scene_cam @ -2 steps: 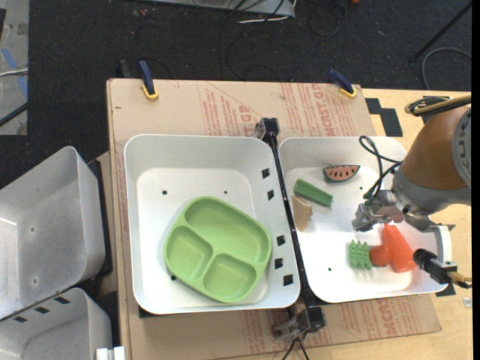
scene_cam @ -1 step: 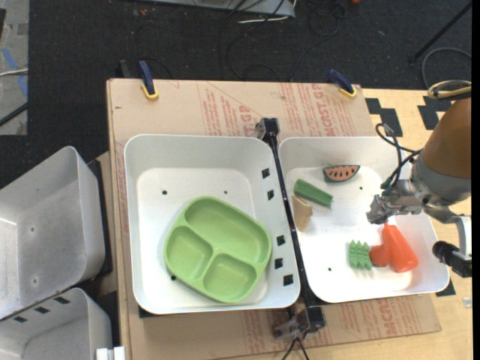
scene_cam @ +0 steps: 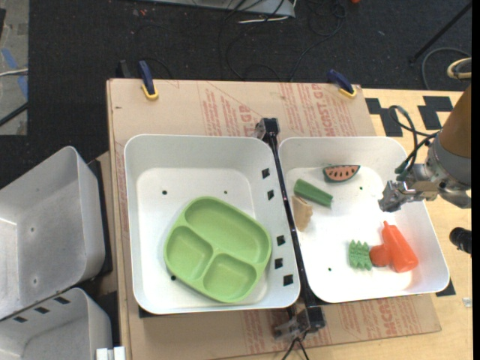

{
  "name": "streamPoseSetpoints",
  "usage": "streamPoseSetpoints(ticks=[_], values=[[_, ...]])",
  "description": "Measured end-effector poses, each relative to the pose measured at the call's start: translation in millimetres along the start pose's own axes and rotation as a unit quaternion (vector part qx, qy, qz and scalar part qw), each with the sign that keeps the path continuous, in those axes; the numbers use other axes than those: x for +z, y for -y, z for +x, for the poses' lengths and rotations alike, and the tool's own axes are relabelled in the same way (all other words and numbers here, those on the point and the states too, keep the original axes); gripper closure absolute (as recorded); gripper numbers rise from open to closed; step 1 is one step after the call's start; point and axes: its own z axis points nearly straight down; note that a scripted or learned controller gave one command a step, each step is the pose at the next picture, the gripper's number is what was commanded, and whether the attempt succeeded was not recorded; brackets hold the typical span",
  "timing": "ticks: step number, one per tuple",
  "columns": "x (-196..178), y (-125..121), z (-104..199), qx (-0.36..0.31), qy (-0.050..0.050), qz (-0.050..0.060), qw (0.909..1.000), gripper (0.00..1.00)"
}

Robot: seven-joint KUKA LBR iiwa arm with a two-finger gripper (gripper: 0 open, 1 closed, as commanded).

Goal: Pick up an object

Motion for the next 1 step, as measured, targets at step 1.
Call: streamPoseSetpoints(ticks=[1], values=[[-6.5, -1.8, 47.1, -0.002, -0.002, 0.003, 1.0, 1.0]])
